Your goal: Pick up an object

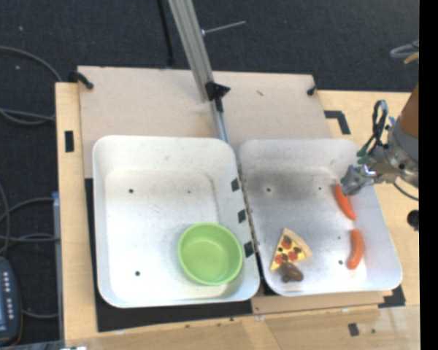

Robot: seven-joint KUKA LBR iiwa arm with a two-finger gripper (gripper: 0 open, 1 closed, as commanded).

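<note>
The right bin (306, 159) holds two orange sausages and a pizza slice. One sausage (344, 203) lies near the bin's right wall, the other sausage (355, 249) sits lower right. The toy pizza slice (290, 252) lies near the front, a small brown lump (292, 273) touching its tip. My gripper (354, 179) reaches in from the right, low over the bin, just above the upper end of the first sausage. A green bowl (210, 253) rests in the left bin (131, 195) at its front right.
A metal pole (193, 42) slants down from the top to the gap between the bins. The bench's tan board (168, 100) lies behind the bins. Cables run on the dark floor at the left.
</note>
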